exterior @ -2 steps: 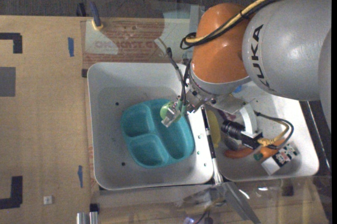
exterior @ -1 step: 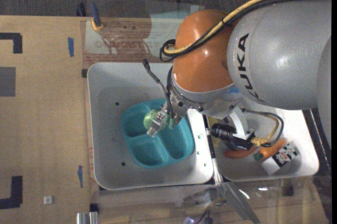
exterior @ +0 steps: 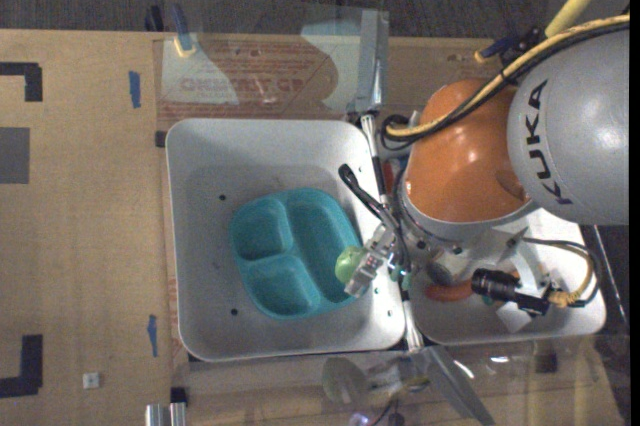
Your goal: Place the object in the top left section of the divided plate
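**Item: green object carried over divided plate**

Left bin (exterior: 200, 164): holds the teal divided plate (exterior: 295, 254). Gripper (exterior: 366, 266): over the plate's right rim; we see its fingers closed around the small green object (exterior: 349, 263). We judge it best carried over the top left section (exterior: 258, 229), lowered close, then released.

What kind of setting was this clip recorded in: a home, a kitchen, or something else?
Most likely a robotics lab bench, not a home. A KUKA arm reaches over two white bins on a cardboard-covered surface marked with blue tape; a teal divided plate sits in the left bin.
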Controlling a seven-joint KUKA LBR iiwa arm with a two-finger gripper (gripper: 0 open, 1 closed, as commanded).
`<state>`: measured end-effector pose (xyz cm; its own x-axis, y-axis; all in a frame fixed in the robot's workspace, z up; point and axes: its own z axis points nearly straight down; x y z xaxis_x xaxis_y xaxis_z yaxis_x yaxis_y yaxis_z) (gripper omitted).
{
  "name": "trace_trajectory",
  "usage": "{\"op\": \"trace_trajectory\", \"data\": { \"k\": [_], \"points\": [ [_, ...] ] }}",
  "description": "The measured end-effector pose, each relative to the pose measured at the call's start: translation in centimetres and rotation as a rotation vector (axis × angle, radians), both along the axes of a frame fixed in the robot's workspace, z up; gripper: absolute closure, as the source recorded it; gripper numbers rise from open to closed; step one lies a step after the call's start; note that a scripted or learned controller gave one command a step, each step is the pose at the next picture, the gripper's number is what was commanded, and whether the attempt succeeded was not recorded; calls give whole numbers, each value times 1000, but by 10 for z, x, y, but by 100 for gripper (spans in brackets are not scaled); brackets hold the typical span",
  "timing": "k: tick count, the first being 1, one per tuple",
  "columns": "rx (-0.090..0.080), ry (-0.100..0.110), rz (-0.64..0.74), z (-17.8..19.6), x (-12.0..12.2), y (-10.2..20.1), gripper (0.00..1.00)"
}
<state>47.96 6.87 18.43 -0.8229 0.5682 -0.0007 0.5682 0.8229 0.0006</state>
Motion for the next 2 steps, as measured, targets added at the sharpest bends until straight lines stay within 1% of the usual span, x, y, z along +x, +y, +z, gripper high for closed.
{"op": "trace_trajectory", "data": {
  "k": [1, 2],
  "points": [
    [0, -3, 74, 75, 1, -29, 100],
    [2, -8, 72, 85, 2, -29, 100]
  ]
}}
